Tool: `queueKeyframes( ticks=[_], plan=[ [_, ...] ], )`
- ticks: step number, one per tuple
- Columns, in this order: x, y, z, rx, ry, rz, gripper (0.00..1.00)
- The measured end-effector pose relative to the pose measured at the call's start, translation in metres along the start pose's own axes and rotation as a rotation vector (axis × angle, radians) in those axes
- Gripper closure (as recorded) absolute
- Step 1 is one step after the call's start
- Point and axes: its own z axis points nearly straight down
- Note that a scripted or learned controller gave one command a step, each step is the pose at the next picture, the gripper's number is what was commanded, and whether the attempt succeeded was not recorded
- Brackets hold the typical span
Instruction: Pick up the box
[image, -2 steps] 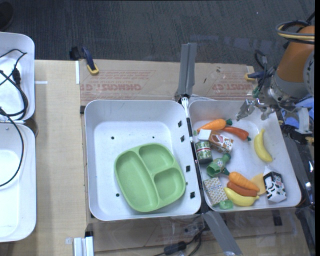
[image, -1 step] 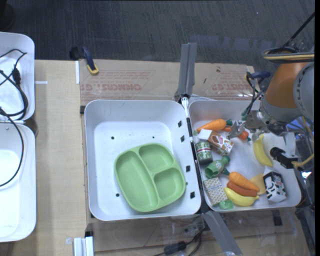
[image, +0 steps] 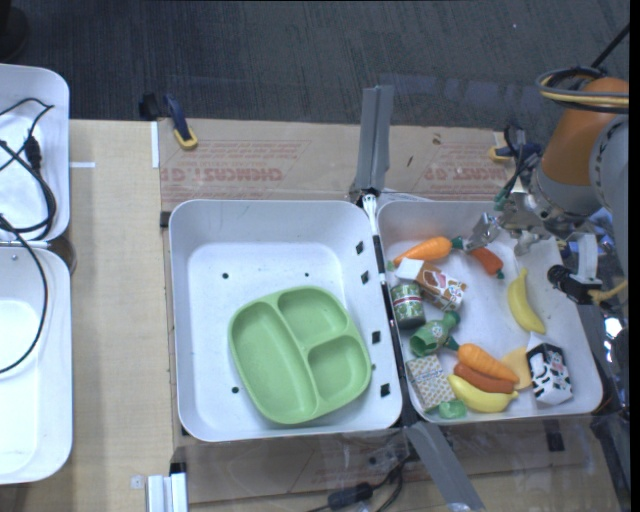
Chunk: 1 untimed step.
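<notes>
The right bin (image: 588, 330) holds the box (image: 443, 288) down-left of the end effector (image: 487, 232), whose opening I cannot tell; the left bin (image: 200, 300) holds a green tray (image: 300, 352).

Bright, even overhead light (soft shadows), slightly soft focus

grey arm with orange band reaching from right, gripper (image: 492, 228) low, fingers seemingly apart

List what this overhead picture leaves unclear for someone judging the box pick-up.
- Gripper: small and blurred in the camera view, finger state unreadable.
- Box: print too small to read; its lower end tucked behind a can.
- Arm: cut off by the right edge.
- Checkered packet: partly covered by a banana.
</notes>
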Motion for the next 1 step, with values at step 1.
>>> queueKeyframes(
  ticks=[1],
  plan=[
    [0.0084, -0.0006, -0.0318, 0.001, 0.000, 0.434, 0.00]
  ],
)
